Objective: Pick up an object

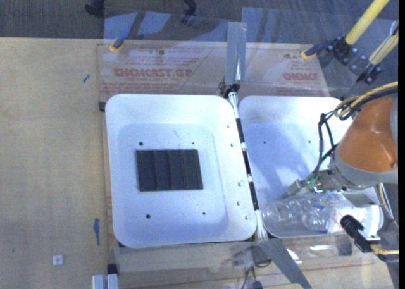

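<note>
A dark grey ribbed rectangular pad (169, 169) lies flat in the middle of the left bin (126, 123). A clear plastic object (294, 213), hard to make out, lies along the front of the right bin (278, 123). The arm, with its orange band (373, 142), comes in from the right over the right bin. Its gripper (314, 186) is low over the near right part of that bin, just above and behind the clear plastic object. The wrist hides most of the gripper.
A clear plastic sheet with red lettering (152, 69) stands behind the bins. Black cables (326, 136) loop off the arm over the right bin. A yellow pole (373, 6) and clamps are at the far right. Bare wooden bench (44, 155) lies to the left.
</note>
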{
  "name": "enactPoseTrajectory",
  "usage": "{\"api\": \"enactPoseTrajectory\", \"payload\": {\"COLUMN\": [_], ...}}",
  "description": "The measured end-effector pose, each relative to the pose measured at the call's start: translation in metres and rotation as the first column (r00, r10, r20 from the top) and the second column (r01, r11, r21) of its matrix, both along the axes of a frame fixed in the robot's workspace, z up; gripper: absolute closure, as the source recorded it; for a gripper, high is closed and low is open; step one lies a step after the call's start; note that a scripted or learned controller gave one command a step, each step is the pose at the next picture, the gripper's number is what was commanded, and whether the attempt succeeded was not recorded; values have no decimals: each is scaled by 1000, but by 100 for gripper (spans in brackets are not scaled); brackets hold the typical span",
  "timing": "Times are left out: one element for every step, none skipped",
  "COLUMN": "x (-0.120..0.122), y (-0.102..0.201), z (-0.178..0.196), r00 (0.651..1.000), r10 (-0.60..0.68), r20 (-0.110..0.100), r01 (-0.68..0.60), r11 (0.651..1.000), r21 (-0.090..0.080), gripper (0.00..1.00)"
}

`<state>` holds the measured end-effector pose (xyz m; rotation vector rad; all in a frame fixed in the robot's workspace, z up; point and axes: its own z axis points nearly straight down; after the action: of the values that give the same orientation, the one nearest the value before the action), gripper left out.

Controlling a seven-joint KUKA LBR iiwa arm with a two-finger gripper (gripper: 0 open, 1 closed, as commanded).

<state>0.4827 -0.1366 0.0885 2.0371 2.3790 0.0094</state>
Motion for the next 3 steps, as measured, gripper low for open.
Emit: {"api": "enactPoseTrajectory", "payload": {"x": [2,2,7], "y": [-1,-1,-45], "z": [11,11,47], "r00": [1000,1000,990], "r10": [-3,-3,-139], "r20": [7,7,-6], "r01": [3,3,139], "r11": [1000,1000,990], "r21": [-1,-2,0], "gripper": [100,0,0]}}
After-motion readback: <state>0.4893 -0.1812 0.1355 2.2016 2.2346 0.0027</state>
